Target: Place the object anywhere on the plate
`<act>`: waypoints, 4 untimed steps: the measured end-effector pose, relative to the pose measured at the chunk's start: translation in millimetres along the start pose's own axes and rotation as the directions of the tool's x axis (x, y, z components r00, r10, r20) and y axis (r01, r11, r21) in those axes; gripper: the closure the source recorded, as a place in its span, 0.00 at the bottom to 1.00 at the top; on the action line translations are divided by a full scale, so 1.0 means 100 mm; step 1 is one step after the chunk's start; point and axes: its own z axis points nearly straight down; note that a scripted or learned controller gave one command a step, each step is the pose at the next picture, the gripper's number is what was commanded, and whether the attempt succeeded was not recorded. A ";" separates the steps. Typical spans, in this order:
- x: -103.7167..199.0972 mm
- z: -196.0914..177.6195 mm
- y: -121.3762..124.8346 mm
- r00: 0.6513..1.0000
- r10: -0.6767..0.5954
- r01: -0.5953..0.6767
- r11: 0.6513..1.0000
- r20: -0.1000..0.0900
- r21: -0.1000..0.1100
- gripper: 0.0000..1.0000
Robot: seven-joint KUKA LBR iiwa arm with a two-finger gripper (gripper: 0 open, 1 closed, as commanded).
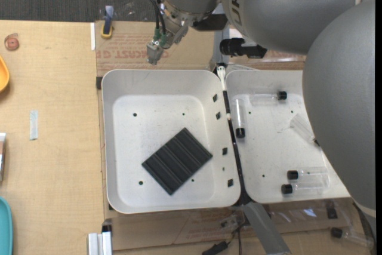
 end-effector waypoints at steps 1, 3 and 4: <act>0.18 0.23 -0.09 0.979 -0.203 0.203 0.979 -0.002 0.001 1.00; 0.40 1.58 -0.17 0.999 -0.043 0.043 0.999 -0.003 0.002 1.00; 0.98 0.75 -0.62 0.866 -0.499 0.499 0.866 -0.003 0.000 1.00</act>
